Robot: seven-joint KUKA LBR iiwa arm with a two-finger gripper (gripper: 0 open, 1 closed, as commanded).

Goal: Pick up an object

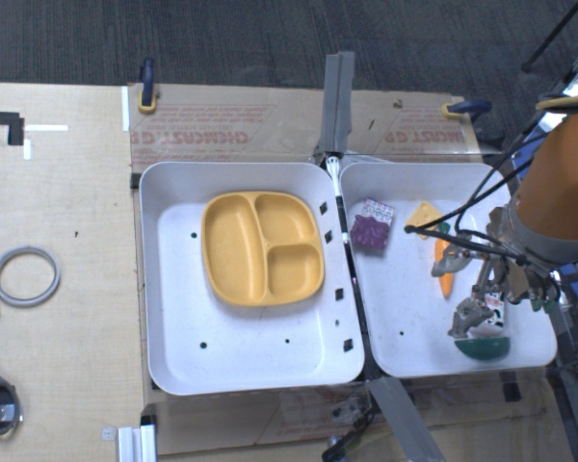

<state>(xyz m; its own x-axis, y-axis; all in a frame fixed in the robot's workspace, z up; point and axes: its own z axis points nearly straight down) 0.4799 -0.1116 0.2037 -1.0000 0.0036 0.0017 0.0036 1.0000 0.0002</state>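
A pale wooden worktop is seen under even light, with dark grey carpet beyond its far edge. A cardboard sheet is clamped flat, and a tape roll is laid at the left.

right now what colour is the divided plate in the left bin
Yellow-orange, plain with no pattern. The plate shows best in the camera view, lying in the left bin.
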